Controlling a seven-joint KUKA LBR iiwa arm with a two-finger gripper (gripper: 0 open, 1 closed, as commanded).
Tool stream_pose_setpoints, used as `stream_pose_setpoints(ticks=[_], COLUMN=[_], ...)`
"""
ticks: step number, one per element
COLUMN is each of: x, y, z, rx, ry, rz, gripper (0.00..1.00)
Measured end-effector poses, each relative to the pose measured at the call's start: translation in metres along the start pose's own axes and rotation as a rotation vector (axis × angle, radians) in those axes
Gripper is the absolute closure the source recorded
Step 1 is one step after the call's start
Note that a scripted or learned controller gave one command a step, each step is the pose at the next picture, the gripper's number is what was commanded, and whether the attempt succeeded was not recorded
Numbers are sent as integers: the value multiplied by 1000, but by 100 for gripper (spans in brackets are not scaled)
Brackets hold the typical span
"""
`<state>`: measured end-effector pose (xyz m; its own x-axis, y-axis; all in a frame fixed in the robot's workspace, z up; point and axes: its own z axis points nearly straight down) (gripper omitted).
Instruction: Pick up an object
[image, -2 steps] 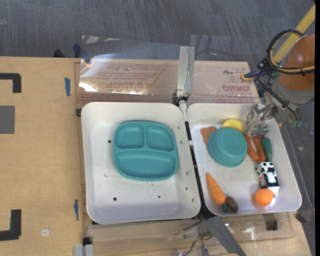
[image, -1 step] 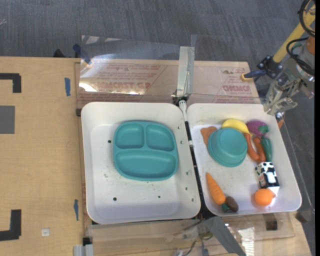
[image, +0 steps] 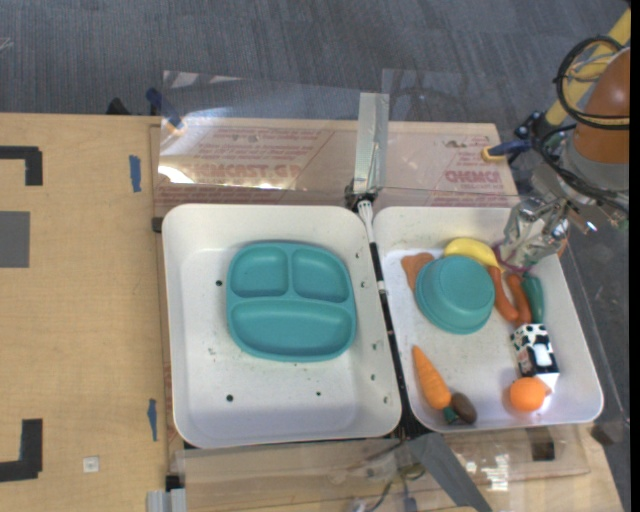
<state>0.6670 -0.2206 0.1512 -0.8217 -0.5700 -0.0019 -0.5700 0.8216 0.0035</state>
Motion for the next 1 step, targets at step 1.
stream_pose_setpoints(ticks=[1], x=[-50], y=[65], z=[-76], rx=[13], ry=[-15], rz=[62], gripper=[100])
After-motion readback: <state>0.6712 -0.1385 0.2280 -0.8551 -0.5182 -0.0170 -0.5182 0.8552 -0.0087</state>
